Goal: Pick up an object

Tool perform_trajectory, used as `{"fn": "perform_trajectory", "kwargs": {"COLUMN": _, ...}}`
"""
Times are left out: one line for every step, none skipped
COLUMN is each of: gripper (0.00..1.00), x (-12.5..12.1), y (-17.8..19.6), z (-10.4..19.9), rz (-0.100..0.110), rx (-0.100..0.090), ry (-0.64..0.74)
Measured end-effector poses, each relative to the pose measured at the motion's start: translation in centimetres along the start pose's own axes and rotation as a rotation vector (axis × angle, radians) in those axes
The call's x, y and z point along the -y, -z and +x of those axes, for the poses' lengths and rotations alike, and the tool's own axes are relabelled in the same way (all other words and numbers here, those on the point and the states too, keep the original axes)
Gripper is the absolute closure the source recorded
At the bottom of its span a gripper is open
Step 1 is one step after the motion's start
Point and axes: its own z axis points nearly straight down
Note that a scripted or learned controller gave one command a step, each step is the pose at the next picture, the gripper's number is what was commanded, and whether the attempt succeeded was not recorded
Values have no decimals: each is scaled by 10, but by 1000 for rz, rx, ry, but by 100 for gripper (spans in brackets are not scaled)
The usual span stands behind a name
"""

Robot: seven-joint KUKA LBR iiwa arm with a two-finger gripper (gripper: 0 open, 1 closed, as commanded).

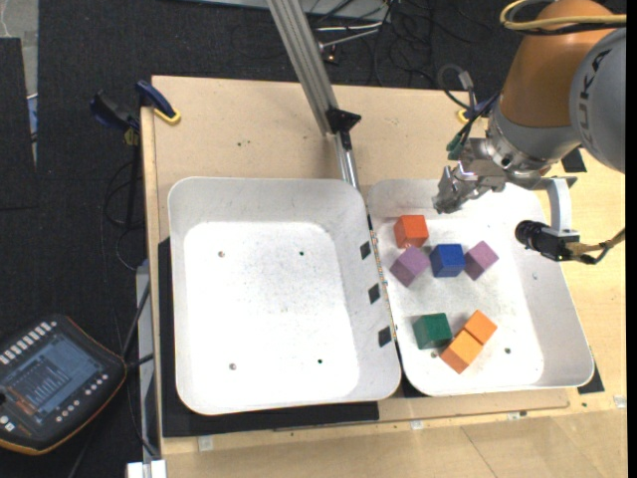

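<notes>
Small blocks with matte, flat faces lie in the right bin (pixel 557 366), a shallow white tray with rounded corners. The gripper (pixel 445 202) hangs over the bin's far end, and whether it is apart or together cannot be told. The red-orange cube (pixel 410 230) sits just below and left of it, beside two purple cubes and a blue cube (pixel 448 260)

- Arm (pixel 587 78): grey casing, rounded joints.
- Orange band (pixel 549 53) above the wrist — broad, glossy, dome-shaped.
- Yellow cable (pixel 528 8) loops over the band; thin dark cables run along the wrist.
- Gripper (pixel 453 195): small, metallic grey — detail blurred.
</notes>
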Motion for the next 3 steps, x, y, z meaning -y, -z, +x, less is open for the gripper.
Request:
{"fn": "perform_trajectory", "kwargs": {"gripper": 100, "x": 15, "y": -6, "z": 43, "rz": 1, "rx": 0, "ry": -1}}
{"fn": "perform_trajectory", "kwargs": {"gripper": 100, "x": 34, "y": 6, "z": 96, "rz": 0, "rx": 0, "ry": 1}}
{"fn": "perform_trajectory", "kwargs": {"gripper": 100, "x": 47, "y": 10, "z": 140, "rz": 0, "rx": 0, "ry": 0}}
